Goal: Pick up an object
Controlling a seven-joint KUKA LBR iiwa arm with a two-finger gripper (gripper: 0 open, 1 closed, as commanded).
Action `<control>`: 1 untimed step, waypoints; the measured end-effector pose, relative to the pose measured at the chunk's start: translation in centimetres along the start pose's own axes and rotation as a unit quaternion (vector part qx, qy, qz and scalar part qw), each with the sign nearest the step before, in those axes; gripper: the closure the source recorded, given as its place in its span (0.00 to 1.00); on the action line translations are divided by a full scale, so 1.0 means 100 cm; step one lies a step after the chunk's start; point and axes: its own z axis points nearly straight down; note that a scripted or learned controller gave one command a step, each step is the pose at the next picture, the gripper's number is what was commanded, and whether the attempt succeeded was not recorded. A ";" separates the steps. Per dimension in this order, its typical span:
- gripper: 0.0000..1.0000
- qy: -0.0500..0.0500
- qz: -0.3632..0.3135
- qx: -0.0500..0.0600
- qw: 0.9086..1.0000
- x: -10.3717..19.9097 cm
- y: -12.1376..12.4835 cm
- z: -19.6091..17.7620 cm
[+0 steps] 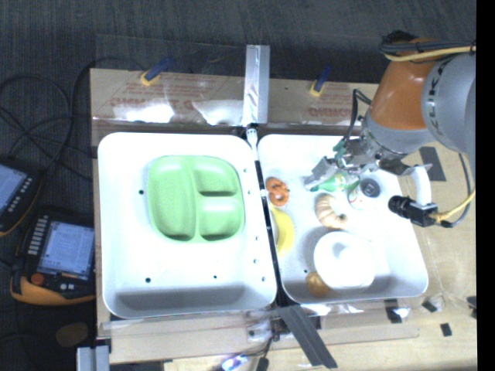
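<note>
Gripper (pixel 338 171) lowered into right bin (pixel 414 280), at 12 o'clock of croissant (pixel 332 211). Finger state cannot be told. No object seen lifted; pick not yet done.

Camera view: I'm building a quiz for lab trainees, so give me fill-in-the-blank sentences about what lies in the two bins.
1. The green divided plastic tray lies in the ____ white bin.
2. The yellow banana lies along the right white bin's ____ wall.
3. The round white bowl sits ____ the beige doughnut-shaped pastry in the picture.

Missing words: left; left; below
</note>
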 end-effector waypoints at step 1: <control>0.00 -0.002 -0.142 -0.004 0.990 -0.025 -0.011 0.083</control>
